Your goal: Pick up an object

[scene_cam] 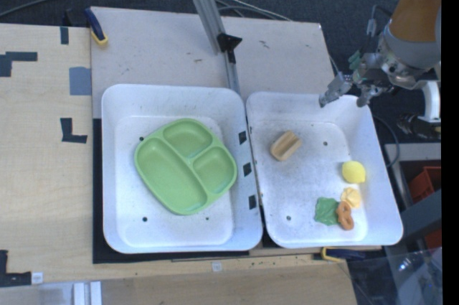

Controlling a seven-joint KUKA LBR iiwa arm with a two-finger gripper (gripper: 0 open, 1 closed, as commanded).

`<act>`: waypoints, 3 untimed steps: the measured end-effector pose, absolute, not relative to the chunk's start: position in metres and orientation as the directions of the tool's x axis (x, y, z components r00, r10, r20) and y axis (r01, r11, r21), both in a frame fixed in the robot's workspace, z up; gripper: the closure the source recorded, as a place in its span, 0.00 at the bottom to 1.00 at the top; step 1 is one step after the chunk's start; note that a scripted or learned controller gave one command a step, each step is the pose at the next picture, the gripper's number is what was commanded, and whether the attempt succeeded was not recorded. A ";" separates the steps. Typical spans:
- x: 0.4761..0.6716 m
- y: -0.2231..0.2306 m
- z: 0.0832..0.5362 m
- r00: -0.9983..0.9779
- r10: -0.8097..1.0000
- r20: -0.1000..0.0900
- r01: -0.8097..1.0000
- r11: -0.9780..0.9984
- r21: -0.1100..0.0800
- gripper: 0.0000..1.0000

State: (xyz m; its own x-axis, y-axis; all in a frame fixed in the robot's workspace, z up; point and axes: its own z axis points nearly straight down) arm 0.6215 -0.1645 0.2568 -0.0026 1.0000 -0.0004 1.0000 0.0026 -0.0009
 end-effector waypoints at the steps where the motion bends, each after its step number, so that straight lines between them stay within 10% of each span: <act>1: 0.622 -0.165 0.257 -0.003 1.000 -0.001 1.000 0.003 -0.001 0.00; 3: 0.623 -0.164 0.168 -0.002 1.000 -0.001 1.000 0.002 -0.006 0.00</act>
State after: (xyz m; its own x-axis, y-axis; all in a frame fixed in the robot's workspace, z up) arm 0.6229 -0.1638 0.1681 -0.0019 1.0000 -0.0010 1.0000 0.0019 -0.0057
